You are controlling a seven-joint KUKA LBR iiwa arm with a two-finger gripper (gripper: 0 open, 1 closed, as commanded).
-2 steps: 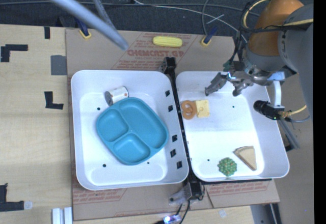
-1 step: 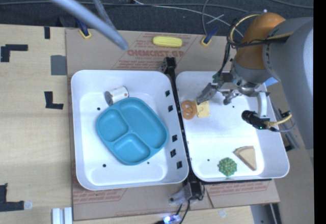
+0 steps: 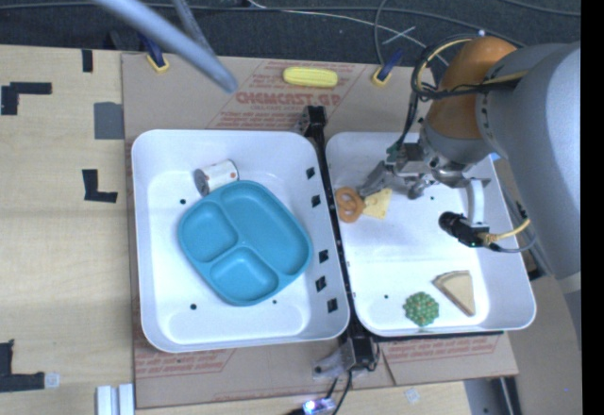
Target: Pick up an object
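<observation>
Reaching in from the right over the right bin [image 3: 491,309], with the gripper [image 3: 392,179] hanging low near that bin's upper-left corner. Lying just beside the gripper, toward the divider between the bins: a small brown pretzel [image 3: 348,205] touching a pale yellow cheese-like wedge [image 3: 377,205]. Resting well apart, near the front edge of the same bin: a green broccoli-like floret [image 3: 421,308] and a tan bread-like triangle [image 3: 458,291]. Sitting in the left bin [image 3: 151,309]: a blue divided plate [image 3: 243,240], with a small white cup [image 3: 216,176] on its side just behind it. Lying on the bench beyond the bins: a yellow banana-like piece [image 3: 310,76].

Impossible to tell whether the fingers are spread or pressed together, the dark metal blending with cables and shadow; nothing visibly pinched.

Probable target, judging by nearness: the pretzel or the wedge. Risks from here: closing on both touching pieces at once and dropping one; nudging the flat pretzel against the bin wall instead of gripping it; striking the wall or divider while descending so close to the corner.
</observation>
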